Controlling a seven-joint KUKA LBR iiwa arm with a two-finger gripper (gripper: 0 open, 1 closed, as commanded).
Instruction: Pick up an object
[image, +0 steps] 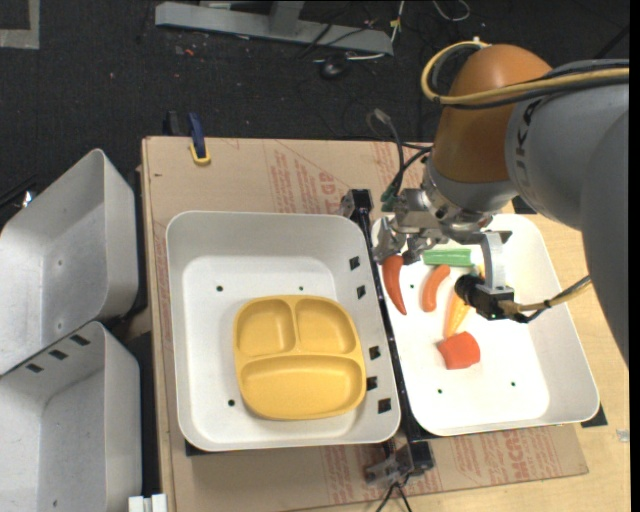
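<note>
1. Left bin: just a yellow divided tray sitting in the middle. It's wide and flat, so I'd guess it's not the easy pick.
2. Right bin is where the small stuff is. Leftmost, tight by the bin's left wall, is a red pepper-looking piece, with its long axis running roughly 12 to 6.
3. The gripper hangs over the top-left corner of that bin. It's buried in the wrist hardware, so I honestly can't tell if it's open or closed, and nothing is visibly held.
4. From the gripper, the red piece lies close by at about 7 o'clock. That looks like the nearest target, and the grip would need to close across its 12-to-6 length.
5. An orange carrot-ish piece lies near at about 5 o'clock, tilted 1 to 7.
6. A green stick lies at about 4 o'clock, running 9 to 3.
7. Farther toward 5 o'clock are a yellow-orange wedge and then a red-orange chunk.
</note>
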